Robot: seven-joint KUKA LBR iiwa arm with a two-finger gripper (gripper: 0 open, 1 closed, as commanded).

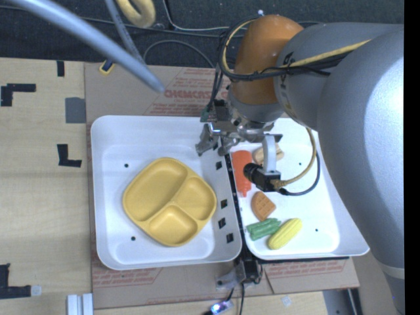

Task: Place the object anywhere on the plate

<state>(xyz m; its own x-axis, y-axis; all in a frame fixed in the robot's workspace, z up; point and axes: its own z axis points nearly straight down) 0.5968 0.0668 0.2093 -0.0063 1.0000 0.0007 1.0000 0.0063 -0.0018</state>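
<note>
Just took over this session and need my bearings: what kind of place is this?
Most likely a robot lab test bench, not a kitchen. Two white bins sit on cardboard, toy food such as a corn cob lies beside a yellow plate, and loose cables run behind.

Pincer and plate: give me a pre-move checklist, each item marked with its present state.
1. Yellow plate lies flat in the left bin, all three compartments bare: ok.
2. Pincer sits over the divider between the bins, near their far end: ok.
3. Object seen between the pincer's fingers: cannot tell.
4. Toy foods lie in the right bin: orange piece, waffle-like piece, green piece, corn: ok.
5. Path from pincer to plate free of objects: ok.
</note>
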